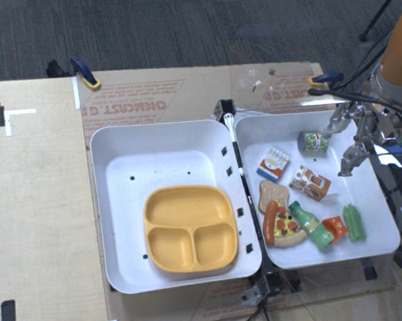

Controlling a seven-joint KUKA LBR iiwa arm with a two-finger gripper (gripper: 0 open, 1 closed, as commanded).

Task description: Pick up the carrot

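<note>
The carrot (335, 228), small and orange, lies in the right bin (386, 241) near its front wall, wedged between the green bottle (311, 225) and a green vegetable (353, 222); the pincer (350, 143) hangs over the bin's far right side, fingers spread and gripping nothing; a good approach would drop straight down and close across the carrot's narrow width, clear of both neighbours; counted: two bins, one yellow tray (191, 228), one can (313, 141), two cartons.
</note>
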